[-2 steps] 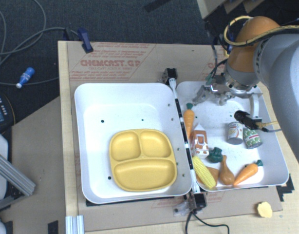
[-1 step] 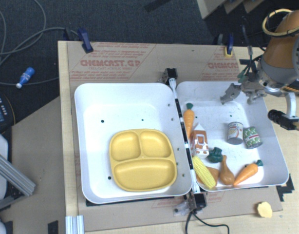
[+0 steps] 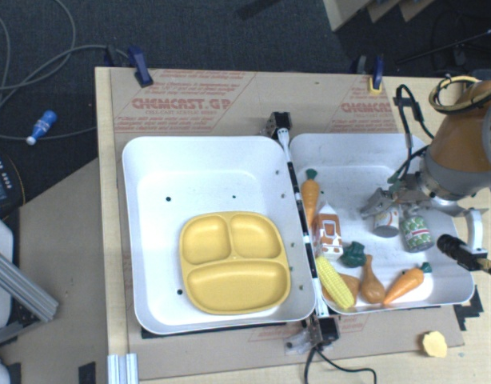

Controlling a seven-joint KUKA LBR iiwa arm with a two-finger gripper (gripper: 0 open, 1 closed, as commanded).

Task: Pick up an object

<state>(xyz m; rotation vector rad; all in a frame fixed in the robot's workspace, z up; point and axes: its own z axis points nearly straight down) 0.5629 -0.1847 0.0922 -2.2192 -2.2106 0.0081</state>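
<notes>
So the end effector (image 3: 383, 205) is down inside the right bin (image 3: 349, 152), and honestly I can't tell how it's set from here. A small grey cup (image 3: 385, 229) sits right under it, with a green-speckled jar (image 3: 415, 232) just beside. Clutter lines the left and front sides: 2 carrots (image 3: 310, 198) (image 3: 405, 282), a little carton (image 3: 328, 234), corn (image 3: 335, 282), a drumstick (image 3: 370, 280), something dark green (image 3: 354, 254). The left bin (image 3: 149, 182) has a yellow divided plate (image 3: 233, 261).
</notes>
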